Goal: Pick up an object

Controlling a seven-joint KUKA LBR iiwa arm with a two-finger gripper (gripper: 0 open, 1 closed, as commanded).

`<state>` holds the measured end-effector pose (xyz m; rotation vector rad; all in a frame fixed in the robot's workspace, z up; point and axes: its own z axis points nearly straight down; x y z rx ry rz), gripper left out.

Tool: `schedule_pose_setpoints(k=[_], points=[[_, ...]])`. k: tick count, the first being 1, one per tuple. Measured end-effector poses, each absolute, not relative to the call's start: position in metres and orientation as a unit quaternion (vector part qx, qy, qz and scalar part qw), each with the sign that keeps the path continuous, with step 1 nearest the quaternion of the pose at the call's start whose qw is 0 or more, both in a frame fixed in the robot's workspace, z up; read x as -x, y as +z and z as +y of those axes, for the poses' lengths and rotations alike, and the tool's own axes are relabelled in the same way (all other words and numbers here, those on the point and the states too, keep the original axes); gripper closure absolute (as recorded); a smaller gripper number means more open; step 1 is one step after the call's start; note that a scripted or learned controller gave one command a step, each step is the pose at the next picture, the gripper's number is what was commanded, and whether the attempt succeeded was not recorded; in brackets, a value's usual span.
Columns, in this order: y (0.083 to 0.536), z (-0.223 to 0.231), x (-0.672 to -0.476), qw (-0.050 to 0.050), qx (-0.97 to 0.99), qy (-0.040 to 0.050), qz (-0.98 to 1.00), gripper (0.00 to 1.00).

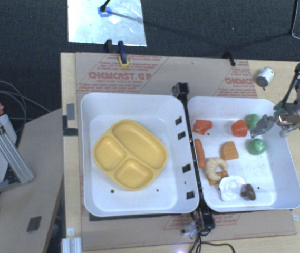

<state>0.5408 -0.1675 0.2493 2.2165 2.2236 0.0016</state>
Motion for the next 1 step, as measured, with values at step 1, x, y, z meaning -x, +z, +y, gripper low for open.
schedule_pose_setpoints(k=[1], points=[[0.1401, -0.1870, -0.5553, -0.002, -0.707, -0.0015, 0.707, 0.00]])
